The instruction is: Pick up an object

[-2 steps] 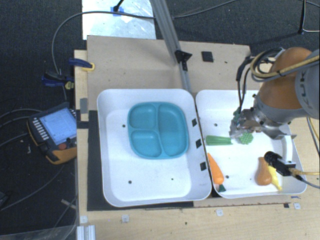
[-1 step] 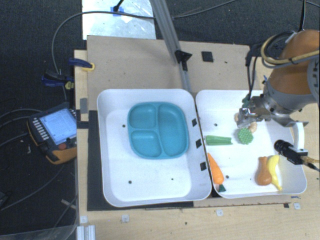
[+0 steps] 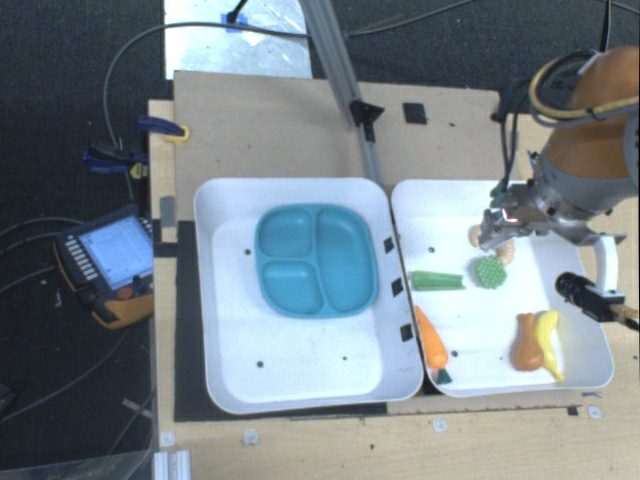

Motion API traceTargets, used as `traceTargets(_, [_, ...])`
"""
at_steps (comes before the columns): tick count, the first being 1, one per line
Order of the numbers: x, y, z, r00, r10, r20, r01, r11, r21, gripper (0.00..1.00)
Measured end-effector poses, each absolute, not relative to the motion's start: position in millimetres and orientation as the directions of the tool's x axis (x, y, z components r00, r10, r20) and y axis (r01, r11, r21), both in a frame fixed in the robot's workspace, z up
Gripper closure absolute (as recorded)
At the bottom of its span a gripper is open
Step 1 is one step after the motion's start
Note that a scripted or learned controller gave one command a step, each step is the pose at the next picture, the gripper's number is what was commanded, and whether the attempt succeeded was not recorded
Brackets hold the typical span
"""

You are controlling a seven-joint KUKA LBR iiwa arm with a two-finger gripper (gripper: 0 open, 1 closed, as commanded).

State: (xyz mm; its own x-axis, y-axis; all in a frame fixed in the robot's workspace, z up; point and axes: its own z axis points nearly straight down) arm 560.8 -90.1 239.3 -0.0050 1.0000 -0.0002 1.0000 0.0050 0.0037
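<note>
The right bin (image 3: 560, 380) holds several toy foods. A green round knobbly piece (image 3: 490, 271) lies near the middle, with a long green vegetable (image 3: 437, 281) to its left. An orange carrot (image 3: 431, 338) rests against the bin's left wall. At the front right lie a yellow banana (image 3: 549, 341) and a brown-orange piece (image 3: 526, 345), touching each other. My gripper (image 3: 497, 232) hangs low over the bin's back part, right above a small beige piece (image 3: 500, 252) that it partly hides, just behind the green round piece.
The left bin (image 3: 230, 368) holds a blue divided plate (image 3: 317, 259). A grey pole (image 3: 335, 48) slants over the bench behind the bins. A black part (image 3: 585, 296) of the arm juts over the right bin's right side. A handheld pendant (image 3: 108, 268) lies off the bench at left.
</note>
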Motion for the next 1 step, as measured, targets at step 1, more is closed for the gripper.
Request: traceTargets(1, [556.1, -34.3, 246.3, -0.011, 1.0, 0.002, 1.0, 0.011, 0.002, 1.0])
